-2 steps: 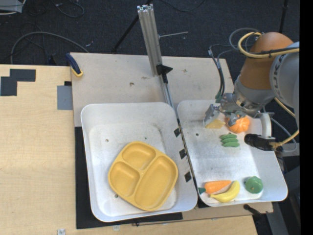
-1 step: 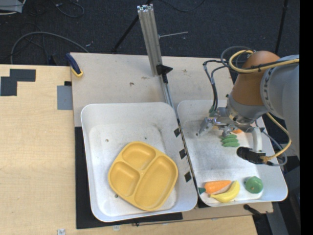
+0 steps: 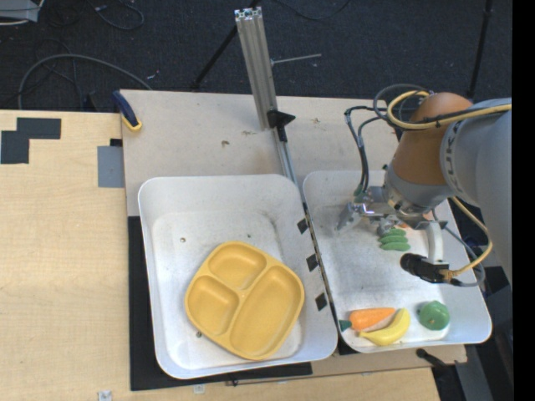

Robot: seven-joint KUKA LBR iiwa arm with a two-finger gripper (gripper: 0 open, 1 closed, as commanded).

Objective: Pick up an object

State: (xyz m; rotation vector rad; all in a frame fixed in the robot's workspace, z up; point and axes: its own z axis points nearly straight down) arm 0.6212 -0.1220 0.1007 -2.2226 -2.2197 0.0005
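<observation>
My gripper (image 3: 378, 218) is low over the far part of the right bin (image 3: 359, 266), with the arm coming in from the right. Directly at its near side lies a small green ridged toy (image 3: 393, 241), touching or almost touching the gripper; I cannot tell whether it is gripped. At the right bin's front edge lie an orange carrot (image 3: 371, 317), a yellow banana (image 3: 388, 332) against it, and a round green fruit (image 3: 433, 314) further right.
The left bin (image 3: 167, 215) holds a yellow divided plate (image 3: 244, 299) in its front half. An aluminium post (image 3: 257, 65) rises behind the seam between the bins. A wooden bench top lies to the left.
</observation>
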